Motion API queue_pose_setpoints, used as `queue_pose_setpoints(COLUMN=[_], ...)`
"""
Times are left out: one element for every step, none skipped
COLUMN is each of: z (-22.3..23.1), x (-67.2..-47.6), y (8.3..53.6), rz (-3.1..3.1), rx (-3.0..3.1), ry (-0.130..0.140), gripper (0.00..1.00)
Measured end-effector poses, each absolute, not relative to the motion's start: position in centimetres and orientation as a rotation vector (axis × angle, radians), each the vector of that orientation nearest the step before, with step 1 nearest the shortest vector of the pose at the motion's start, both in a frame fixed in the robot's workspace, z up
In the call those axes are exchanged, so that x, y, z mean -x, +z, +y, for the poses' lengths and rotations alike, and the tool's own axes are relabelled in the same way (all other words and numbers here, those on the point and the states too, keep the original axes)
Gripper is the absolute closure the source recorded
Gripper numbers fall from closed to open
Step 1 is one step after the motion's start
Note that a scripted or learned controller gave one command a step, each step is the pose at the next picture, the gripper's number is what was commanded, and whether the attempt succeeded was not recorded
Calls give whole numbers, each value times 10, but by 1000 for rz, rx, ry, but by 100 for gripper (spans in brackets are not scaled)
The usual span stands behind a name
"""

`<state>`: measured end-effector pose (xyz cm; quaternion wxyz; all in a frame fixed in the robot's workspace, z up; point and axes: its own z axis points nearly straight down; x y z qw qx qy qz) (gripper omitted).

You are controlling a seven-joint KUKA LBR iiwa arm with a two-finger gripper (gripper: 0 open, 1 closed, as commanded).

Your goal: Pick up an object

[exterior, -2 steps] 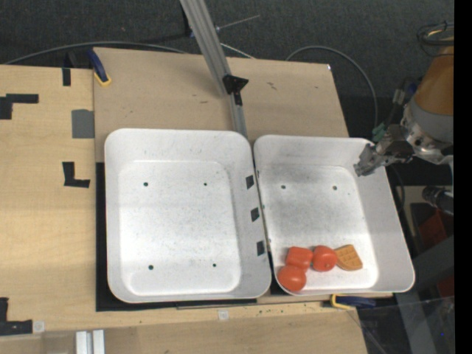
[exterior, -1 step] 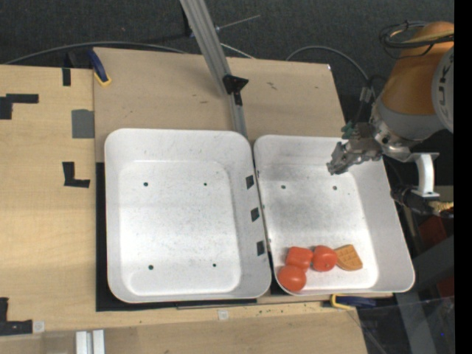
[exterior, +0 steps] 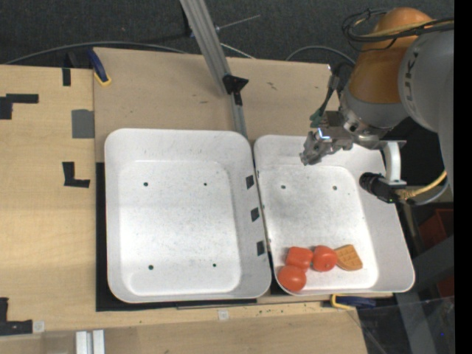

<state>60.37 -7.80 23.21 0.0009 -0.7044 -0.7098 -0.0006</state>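
Note:
Three red tomato-like pieces lie bunched at the near edge of the right bin (exterior: 383, 220): one (exterior: 299, 257), one (exterior: 324, 259) and one (exterior: 292, 278). An orange cracker-like piece (exterior: 349, 258) rests just right of them. My gripper (exterior: 313, 153) hangs over the far edge of the right bin, well away from these objects. Nothing shows between its fingers.
The left bin (exterior: 177, 212) sits beside the right one, joined by dark clips (exterior: 254, 214). A grey pole (exterior: 210, 43) slants in from the top toward the gap between the bins. A black cable fitting (exterior: 377, 186) sticks out by the right bin's right rim.

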Motion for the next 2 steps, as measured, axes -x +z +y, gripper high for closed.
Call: queue_pose_setpoints(z=[-16,36], x=[-617,-623], y=[226,216], rz=[-2229,-2227], rx=[2211,2213], ry=[-1,2], gripper=[100,100])
